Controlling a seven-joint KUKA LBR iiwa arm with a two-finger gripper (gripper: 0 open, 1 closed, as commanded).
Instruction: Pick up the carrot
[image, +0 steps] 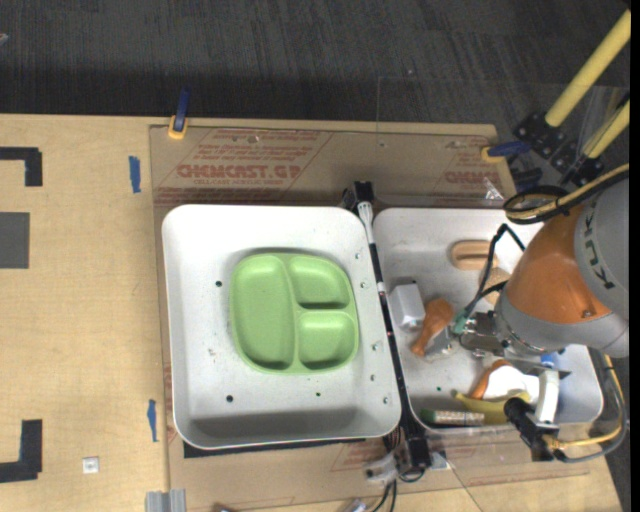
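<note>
The carrot (432, 323) is a short orange piece lying tilted in the right bin (425, 235), near its left wall. My gripper (464, 335) hangs low over the bin, right beside the carrot's right side and seemingly touching it. The grey wrist and the orange band (555, 280) hide most of the gripper from above. The carrot's left end lies free on the bin floor.
A small white-grey block (405, 302) sits just left of the carrot. A tan oblong piece (468, 252) lies at the back of the bin, a yellow banana (480, 404) and an orange-and-white item (502, 381) at the front. The left bin (200, 300) holds a green divided plate (295, 310).
</note>
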